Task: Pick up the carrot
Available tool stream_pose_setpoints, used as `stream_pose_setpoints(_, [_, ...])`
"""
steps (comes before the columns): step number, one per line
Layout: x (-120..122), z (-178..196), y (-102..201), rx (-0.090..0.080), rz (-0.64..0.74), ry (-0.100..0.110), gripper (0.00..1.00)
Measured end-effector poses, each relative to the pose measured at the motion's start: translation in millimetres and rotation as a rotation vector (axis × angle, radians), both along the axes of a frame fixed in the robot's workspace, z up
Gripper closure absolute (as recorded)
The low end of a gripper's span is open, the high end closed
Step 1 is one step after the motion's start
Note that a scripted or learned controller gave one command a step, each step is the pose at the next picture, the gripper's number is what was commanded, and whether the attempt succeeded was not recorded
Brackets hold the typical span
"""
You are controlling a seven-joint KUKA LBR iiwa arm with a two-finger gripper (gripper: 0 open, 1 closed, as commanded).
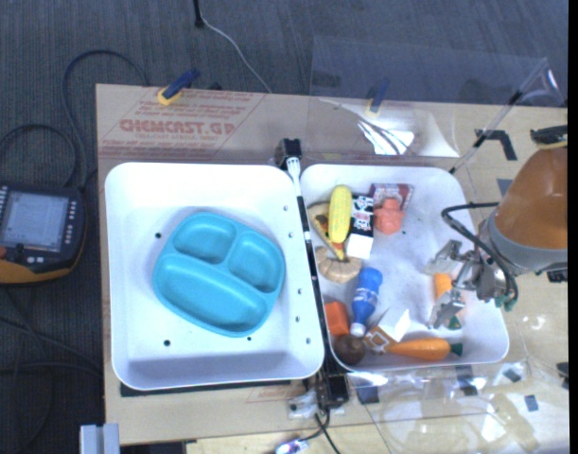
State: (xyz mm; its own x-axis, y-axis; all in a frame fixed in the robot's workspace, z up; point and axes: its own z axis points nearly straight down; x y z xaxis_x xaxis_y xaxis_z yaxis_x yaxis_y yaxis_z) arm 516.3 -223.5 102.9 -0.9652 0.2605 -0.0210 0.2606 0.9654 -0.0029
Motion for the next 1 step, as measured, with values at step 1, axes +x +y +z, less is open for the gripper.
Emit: stream_pose_setpoints(1, [52.4, -12.5, 6.0, 0.008, -0.300, 0.006, 0.00])
